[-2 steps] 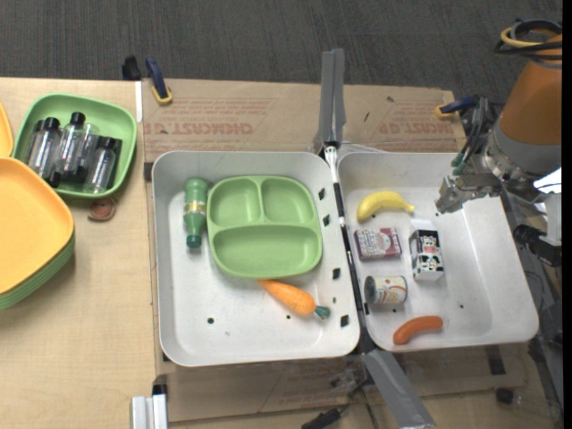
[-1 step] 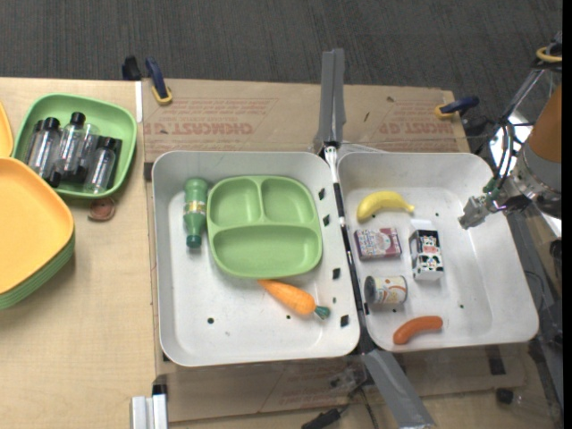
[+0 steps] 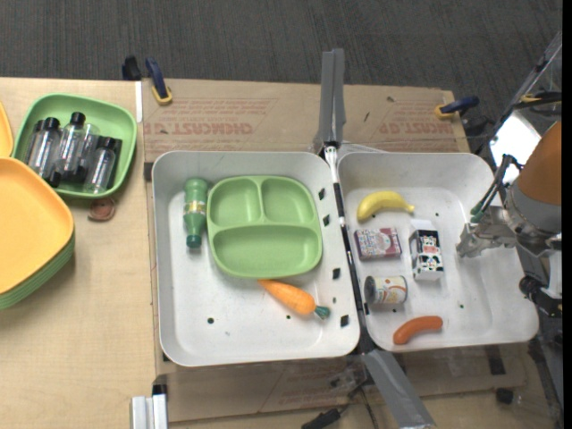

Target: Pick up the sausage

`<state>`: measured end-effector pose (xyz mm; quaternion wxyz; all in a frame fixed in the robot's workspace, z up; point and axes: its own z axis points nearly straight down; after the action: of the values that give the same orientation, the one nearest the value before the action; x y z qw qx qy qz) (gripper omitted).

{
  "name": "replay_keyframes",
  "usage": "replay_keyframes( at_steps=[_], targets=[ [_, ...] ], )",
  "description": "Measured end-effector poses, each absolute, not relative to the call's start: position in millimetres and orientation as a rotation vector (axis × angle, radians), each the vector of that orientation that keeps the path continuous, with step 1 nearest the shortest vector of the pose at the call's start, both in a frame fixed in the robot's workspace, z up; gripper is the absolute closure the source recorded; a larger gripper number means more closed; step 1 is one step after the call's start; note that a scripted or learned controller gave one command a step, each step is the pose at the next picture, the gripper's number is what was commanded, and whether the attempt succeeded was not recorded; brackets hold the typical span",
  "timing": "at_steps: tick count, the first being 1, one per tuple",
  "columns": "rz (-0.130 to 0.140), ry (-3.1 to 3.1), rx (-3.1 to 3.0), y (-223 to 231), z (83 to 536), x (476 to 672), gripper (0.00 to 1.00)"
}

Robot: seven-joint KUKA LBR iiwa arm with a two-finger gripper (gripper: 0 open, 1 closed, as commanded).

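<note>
The sausage (image 3: 417, 329), an orange-red curved link, lies at the front of the right bin (image 3: 483, 329). My gripper (image 3: 471, 240) hangs over the right side of that bin, well behind and to the right of the sausage, with nothing seen in it.
The right bin also holds a banana (image 3: 384, 206), a pink carton (image 3: 378, 243), a small milk carton (image 3: 427, 254) and a can (image 3: 386, 290). The left bin holds a green divided plate (image 3: 264, 225), a green bottle (image 3: 195, 210) and a carrot (image 3: 293, 298). Yellow plates (image 3: 27, 239) and a green tray of bottles (image 3: 76, 146) stand at far left.
</note>
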<state>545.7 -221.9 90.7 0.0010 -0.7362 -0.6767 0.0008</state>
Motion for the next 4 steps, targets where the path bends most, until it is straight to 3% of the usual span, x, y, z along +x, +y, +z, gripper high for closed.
replay_keyframes(
  at_steps=[1,2,3,4],
  targets=[
    [0.005,-1.386,-2.817,-212.9,138.6,502.0,1.00],
    [0.008,-1.088,-2.943,-190.2,90.0,512.6,1.00],
    [0.010,-0.436,-3.107,-218.3,93.6,476.0,1.00],
    [0.007,-0.332,-3.123,-221.7,110.4,579.4,1.00]
  ],
)
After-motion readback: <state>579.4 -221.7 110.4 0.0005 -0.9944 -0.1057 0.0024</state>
